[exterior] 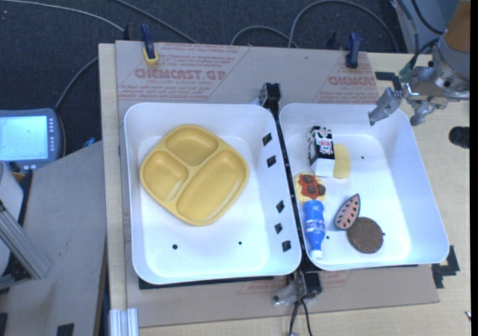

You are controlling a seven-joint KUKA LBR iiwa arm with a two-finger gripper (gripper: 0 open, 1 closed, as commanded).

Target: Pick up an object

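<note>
Dark carpet surrounds the counter (224, 77), a brown board printed with red lettering and pinned by two blue clamps along its far edge, one at 11 o'clock (149, 45) and one at 1 o'clock (352, 49). Two white bins sit on it side by side, touching along a black hinge strip. In the left bin (142, 252) lies a yellow tray (194, 173) with three compartments, toward that bin's 10 o'clock. The right bin (418, 200) holds the small things, grouped along its left half: a cow carton (321, 146) in black and white near 11 o'clock, a pale yellow bar (341, 162) just beside it at its 4 o'clock, a red and yellow toy (309, 187) below these, a blue bottle (313, 227) lying lengthwise against the bin's left wall with its white cap toward 6 o'clock, a melon slice (346, 211) just right of the bottle, and a brown disc (365, 236) touching the slice's lower end. The arm enters at 2 o'clock, and its jaws (399, 107) hang over the right bin's far right corner, well apart from every object; the fingers appear spread apart with nothing between them. A small screen (26, 137) glows at 9 o'clock, off the counter, and cables loop across the carpet at 12 o'clock.
</note>
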